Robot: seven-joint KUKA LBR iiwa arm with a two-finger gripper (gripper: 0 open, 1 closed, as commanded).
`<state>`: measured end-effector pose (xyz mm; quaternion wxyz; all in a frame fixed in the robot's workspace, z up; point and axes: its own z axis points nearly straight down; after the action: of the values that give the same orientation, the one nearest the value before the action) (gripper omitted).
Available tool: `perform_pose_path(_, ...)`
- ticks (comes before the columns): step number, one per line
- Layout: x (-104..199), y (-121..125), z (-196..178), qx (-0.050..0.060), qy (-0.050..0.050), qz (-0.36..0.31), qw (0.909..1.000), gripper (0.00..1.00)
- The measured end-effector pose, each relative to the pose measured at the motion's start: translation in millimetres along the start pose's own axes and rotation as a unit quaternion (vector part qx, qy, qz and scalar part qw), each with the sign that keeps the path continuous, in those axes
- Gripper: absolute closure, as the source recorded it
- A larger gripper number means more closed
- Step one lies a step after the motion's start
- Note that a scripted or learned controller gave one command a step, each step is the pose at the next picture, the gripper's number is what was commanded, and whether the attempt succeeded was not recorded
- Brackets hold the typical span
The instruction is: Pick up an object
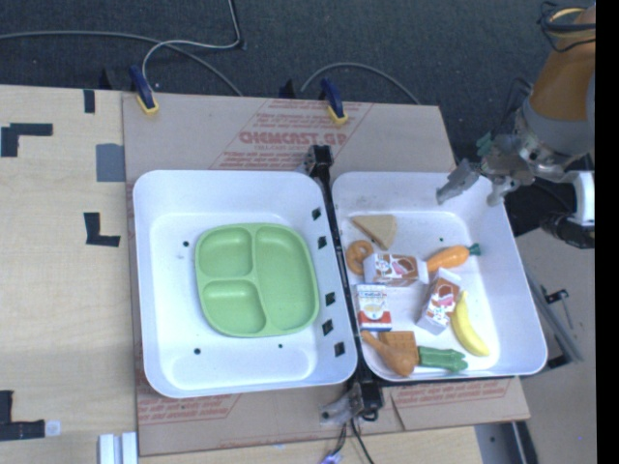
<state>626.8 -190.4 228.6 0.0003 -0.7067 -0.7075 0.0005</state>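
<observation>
The gripper [474, 184] hung over the right bin's [522, 288] far right corner, jaws spread and empty. The toy food lay packed along that bin's middle and near edge: carrot [451, 256], banana [470, 327], cartons [439, 306], bread [376, 228]. Crowding looked the likely hazard; a descent might pinch two pieces or nudge one against the wall. A green plate [256, 278] sat in the left bin [155, 259].
</observation>
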Motion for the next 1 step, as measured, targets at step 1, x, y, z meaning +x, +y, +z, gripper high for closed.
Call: perform_pose_path(1,-2.3,-38.7,141.8,-0.002,0.000,0.000,1.0000,0.00)
